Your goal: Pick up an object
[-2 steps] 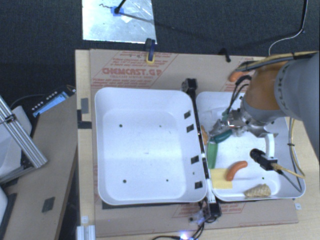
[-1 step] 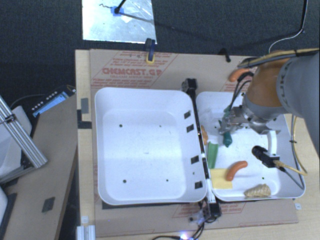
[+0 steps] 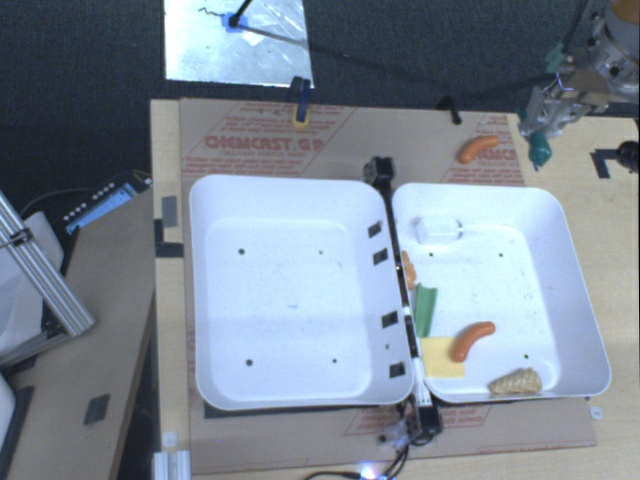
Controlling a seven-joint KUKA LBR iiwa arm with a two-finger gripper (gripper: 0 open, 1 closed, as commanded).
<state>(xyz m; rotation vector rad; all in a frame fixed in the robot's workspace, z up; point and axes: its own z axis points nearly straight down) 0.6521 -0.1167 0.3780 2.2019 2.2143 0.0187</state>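
the hand [image 3: 541,140] hangs off the far right corner of the right bin [image 3: 575,258], over the worktop [image 3: 420,133], and whether it is wide or narrow, cannot tell. a sausage [image 3: 478,149] lies on the worktop just beside it. inside the right bin: another sausage [image 3: 472,340], a yellow square [image 3: 443,358], a green strip [image 3: 425,310], a tan wedge [image 3: 516,381].

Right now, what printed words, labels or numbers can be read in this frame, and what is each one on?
"CHEMCAST GP", red print repeated across the brown board under the bins; the copy above the left bin reads best.
Red print near the loose sausage on the board: partly covered, unreadable.
Grey panel at left: markings too small to read.
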